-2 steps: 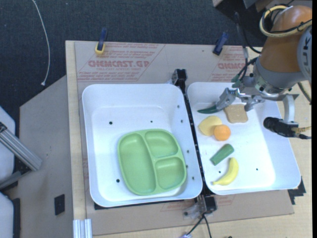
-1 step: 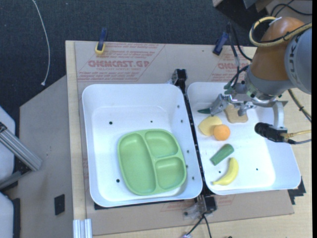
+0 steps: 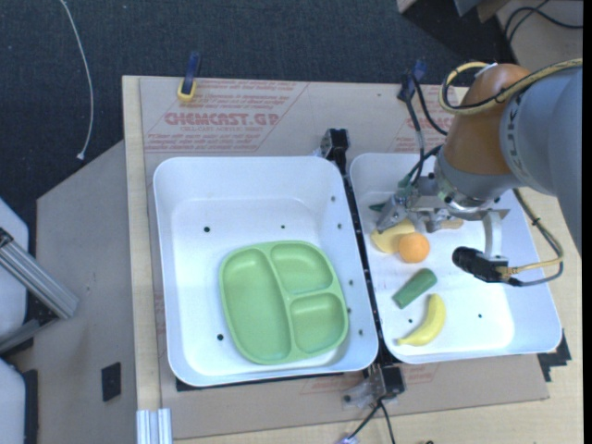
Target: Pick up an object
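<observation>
Dark carpet surrounds the bench, on which I see two white bins side by side. Left bin: a green divided plate. Right bin: an orange ball, a pale yellow piece touching it, a green block and a banana. My gripper hangs just above the ball; whether it is spread or pinching, I cannot tell.

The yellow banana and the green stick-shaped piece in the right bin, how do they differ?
The yellow curved banana is bent, while the green stick-shaped piece is straight. The banana is yellow and tapers to its ends; the green piece is blunt-ended. The banana lies nearer the bin's front edge, and the green piece sits just above it, closer to the orange ball. Both lie loose in the right white bin, tilted alike.
</observation>
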{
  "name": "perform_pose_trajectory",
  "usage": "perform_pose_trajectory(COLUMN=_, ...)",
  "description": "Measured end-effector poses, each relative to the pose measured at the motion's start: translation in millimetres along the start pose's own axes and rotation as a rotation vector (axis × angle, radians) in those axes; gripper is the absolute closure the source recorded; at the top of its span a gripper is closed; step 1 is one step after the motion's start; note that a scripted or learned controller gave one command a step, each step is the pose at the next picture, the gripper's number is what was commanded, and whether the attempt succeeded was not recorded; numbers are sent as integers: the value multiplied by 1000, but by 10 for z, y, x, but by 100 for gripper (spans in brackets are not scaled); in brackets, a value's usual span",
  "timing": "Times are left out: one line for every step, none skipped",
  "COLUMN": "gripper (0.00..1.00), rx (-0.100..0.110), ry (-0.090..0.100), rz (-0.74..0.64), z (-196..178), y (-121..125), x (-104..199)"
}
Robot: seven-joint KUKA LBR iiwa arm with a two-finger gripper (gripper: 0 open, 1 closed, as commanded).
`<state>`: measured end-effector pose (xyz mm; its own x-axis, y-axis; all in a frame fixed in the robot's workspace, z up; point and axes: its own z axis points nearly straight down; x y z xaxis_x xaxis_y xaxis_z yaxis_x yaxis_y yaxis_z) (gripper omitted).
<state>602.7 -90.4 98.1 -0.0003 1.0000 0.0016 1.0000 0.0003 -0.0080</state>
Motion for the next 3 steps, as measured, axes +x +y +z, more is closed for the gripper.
perform_pose_trajectory(gripper=0, rx=-6, ry=0, rz=1, z=131, y=6, x=5)
perform_pose_trajectory(gripper=100, rx=-19, ry=-4, rz=2, z=-19, y=38, x=-7)
perform_pose_trajectory(gripper=100, rx=-13, ry=-3, rz=0, z=-646, y=86, x=-25)
